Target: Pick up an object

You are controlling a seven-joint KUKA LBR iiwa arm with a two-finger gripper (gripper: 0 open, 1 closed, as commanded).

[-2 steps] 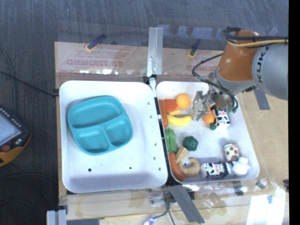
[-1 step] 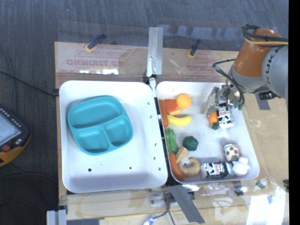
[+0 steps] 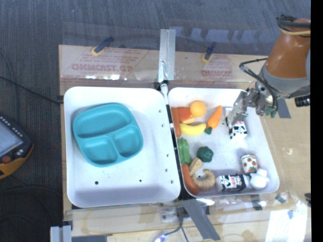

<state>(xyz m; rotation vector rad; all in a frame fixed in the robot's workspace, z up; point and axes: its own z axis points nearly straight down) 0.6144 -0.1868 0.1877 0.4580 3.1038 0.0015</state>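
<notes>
- Black-and-white patches are covering the small cow-patterned carton, which is standing in the upper right part of the right bin, directly under the gripper.
- Metal fingers are reaching down to just above that carton, apparently touching its top; whether they are spread or closed on it cannot be made out from this slant.
- Grey arm with its orange band is coming in from the right edge, its wrist hanging over the bin's right rim.
- Lying just left of the gripper is a carrot, tilted with its green tip pointing down toward a yellow banana.
- Sitting above the banana is an orange, with a red-orange piece beside it against the bin's left wall.
- Lower along that wall a green pepper-like piece and a dark green broccoli-like lump are resting near each other.
- Crowding the bin's lower edge are a tan croissant-like toy, a second cow-patterned carton lying on its side, a white round object and a small patterned cup.
- Filling the middle of the left bin is a teal divided plate, sitting tilted, well apart from the arm.
- Brown cardboard is lying behind both bins.
</notes>
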